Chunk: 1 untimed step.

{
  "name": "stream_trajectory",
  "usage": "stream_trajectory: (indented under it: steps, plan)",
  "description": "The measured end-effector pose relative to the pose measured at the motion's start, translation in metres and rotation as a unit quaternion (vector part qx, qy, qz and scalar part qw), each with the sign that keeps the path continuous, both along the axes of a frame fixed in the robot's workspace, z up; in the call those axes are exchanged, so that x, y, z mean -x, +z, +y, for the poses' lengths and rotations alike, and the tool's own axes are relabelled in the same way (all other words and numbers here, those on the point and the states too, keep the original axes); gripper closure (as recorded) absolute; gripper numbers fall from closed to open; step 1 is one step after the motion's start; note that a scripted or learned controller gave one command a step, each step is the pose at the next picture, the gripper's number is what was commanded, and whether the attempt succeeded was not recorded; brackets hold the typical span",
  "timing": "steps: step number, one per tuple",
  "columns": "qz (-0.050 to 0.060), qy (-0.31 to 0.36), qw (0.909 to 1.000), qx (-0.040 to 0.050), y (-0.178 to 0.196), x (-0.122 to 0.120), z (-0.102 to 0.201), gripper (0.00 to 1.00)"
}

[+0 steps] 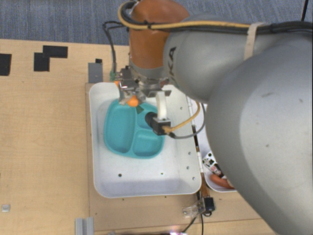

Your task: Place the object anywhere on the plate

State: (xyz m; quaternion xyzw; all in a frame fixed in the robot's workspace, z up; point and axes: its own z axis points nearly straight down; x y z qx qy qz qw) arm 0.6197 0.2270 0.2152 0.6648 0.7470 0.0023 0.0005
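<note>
The grey arm with its orange band reaches in from the right and hangs over the left shallow white plastic bin (pixel 146 180). In that bin lies a teal plastic plate with divided compartments (pixel 124 131), toward the bin's far left part. The two-finger gripper (pixel 131 98) sits over the plate's far edge, and a small orange rounded object (pixel 132 102) shows right at its tip, seemingly between the fingers, so the grip looks closed on it, though the view is cramped. Judging by this, the release is the step in hand. To do it well, the gripper should go low over the large left compartment, away from the rim, then open gently so the round piece does not roll off.
</note>
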Motion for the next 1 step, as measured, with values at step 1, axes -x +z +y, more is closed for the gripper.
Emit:
stream_trajectory:
  steps: [1]
  plan:
    - [0.000,0.300,0.9540,0.0017,-0.0267,0.0211,-0.0424,1.00]
